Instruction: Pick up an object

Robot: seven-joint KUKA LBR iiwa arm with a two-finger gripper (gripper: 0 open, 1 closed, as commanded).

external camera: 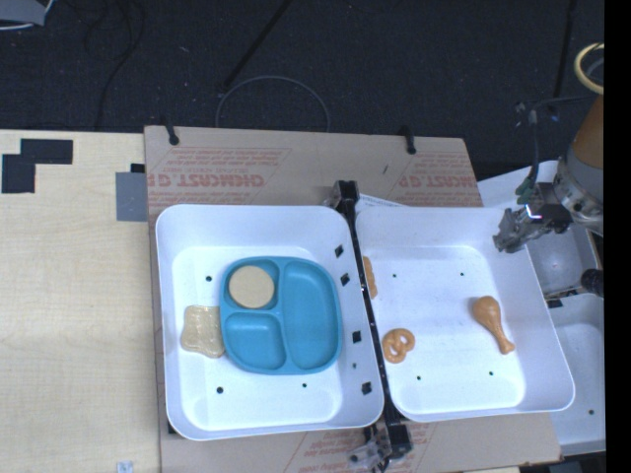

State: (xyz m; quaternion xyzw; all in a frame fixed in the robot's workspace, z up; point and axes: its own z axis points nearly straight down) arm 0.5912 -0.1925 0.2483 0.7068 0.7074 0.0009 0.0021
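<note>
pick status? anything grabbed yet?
Nothing grabbed. The claw sits at the right bin's upper right rim, with nothing visibly in it. The toy drumstick, pretzel, blue divided plate with its cookie, and cracker all lie untouched. Descent, grasp and lift remain.

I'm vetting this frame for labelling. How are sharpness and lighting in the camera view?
Camera view: even lighting, soft shadows; the blue tray, drumstick and pretzel read clearly; the white bins look bright with little surface detail; the claw at the right is small and slightly soft; the background is dark.
</note>
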